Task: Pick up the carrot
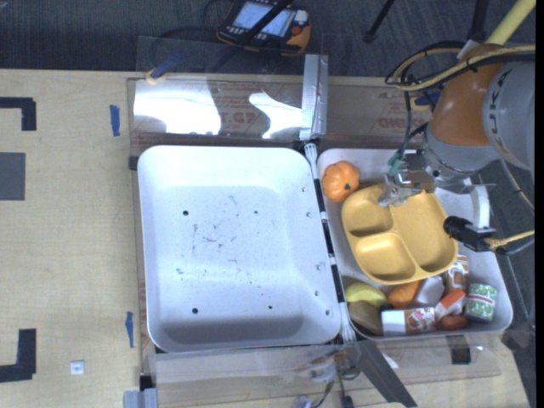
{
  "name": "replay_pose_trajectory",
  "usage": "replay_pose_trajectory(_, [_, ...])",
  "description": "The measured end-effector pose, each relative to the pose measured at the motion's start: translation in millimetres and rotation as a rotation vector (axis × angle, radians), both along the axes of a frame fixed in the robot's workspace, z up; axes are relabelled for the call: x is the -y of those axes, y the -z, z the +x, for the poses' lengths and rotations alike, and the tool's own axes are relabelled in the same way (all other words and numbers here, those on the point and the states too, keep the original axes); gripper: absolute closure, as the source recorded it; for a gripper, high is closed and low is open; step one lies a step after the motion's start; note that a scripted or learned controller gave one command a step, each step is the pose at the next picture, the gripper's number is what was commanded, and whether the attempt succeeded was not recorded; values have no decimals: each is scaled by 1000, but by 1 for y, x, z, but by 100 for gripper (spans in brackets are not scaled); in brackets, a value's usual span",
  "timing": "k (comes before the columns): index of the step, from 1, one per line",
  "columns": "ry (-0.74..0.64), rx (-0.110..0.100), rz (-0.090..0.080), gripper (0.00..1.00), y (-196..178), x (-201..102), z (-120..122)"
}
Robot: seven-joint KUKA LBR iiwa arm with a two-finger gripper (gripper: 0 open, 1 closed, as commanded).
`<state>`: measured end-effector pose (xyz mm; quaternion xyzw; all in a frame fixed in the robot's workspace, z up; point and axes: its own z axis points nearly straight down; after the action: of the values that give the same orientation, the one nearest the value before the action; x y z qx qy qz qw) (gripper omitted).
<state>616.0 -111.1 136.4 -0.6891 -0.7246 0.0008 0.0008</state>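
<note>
One tray (399, 236) is seen just below the pincer (402, 185); one carrot (404, 293) lies farther below. Pincer opening cannot be told.

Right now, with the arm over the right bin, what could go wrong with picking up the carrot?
1. The gripper sits over the yellow divided tray, not over the orange piece that may be the carrot; it might close on the tray rim instead.
2. That orange piece lies half under the tray edge, packed among a small bottle and other items, so the approach looks cramped.
3. The small pumpkin is also orange and could be mistaken for the target.
</note>
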Motion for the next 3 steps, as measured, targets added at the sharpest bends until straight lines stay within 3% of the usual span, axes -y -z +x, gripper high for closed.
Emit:
replay_pose_trajectory(1, [0, 2, 0, 0, -1, 0, 1])
replay_pose_trajectory(2, [-106, 1, -4, 0, 43, -10, 14])
replay_pose_trajectory(3, [-22, -75, 11, 0, 42, -8, 38])
